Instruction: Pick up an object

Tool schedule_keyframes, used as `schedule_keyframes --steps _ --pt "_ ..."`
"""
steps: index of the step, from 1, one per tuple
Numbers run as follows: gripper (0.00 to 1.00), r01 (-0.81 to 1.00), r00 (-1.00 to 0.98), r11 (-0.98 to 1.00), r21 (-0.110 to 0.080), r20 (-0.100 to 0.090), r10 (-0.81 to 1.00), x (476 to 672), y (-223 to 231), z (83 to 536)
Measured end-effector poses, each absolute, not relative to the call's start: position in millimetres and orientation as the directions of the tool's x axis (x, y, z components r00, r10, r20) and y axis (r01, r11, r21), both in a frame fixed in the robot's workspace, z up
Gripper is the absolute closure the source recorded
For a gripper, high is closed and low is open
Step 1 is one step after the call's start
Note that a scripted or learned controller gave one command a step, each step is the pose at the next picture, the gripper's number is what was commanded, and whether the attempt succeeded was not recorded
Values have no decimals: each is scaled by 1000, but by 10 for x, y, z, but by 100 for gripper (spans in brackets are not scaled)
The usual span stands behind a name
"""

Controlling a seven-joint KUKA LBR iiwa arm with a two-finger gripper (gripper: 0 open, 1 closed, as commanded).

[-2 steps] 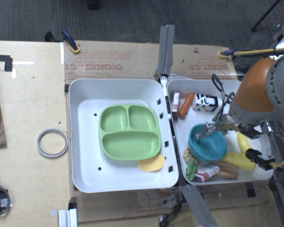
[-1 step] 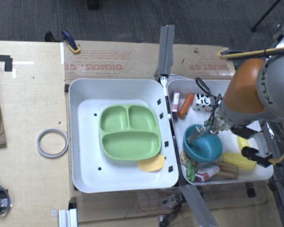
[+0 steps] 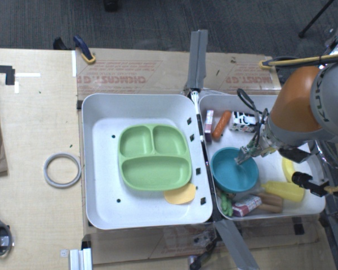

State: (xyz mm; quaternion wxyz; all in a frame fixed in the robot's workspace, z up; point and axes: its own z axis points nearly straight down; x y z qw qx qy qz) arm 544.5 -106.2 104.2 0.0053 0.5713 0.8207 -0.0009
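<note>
The pincer (image 3: pixel 247 155), grip unclear, hangs over the round blue bowl (image 3: pixel 235 170), which has no long axis.

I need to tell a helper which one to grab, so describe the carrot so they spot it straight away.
Look in the right bin, at its far left corner beside the divider. The carrot lies there, a short orange stick next to a pink packet, the only orange item in that corner.

One camera sits high above the tabletop (image 3: pixel 34 151) and looks down at a slant. It is far enough to see both white bins: the left bin (image 3: pixel 96 151) fills the middle, the right bin (image 3: pixel 214 103) just beside it, dark floor (image 3: pixel 158 10) beyond.
</note>
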Motion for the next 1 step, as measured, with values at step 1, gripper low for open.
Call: schedule_keyframes --steps 1 --pt "100 960 -280 280 8 -12 960 6039 -514 1963"
